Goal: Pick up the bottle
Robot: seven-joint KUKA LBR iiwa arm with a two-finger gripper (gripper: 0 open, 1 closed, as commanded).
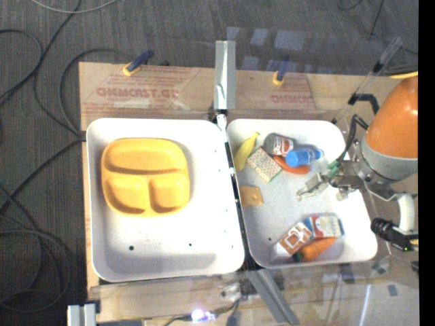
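The bottle (302, 157) is small and blue with a paler end. It lies on its side at the back of the right bin (353, 246), resting against a grey can with a red label (279, 143) and over an orange item (297, 168). My gripper (309, 185) hangs low over the middle of the right bin, just in front of the bottle and slightly right of it, and apart from it. Its two metal fingers point left and stand open with nothing between them.
The right bin also holds a banana (245, 151), a checkered cracker pack (264, 164), a small tan square (251, 195), a carton (311, 231) and a carrot (317, 249) at the front. A yellow divided tray (145, 175) sits in the left bin (163, 250).
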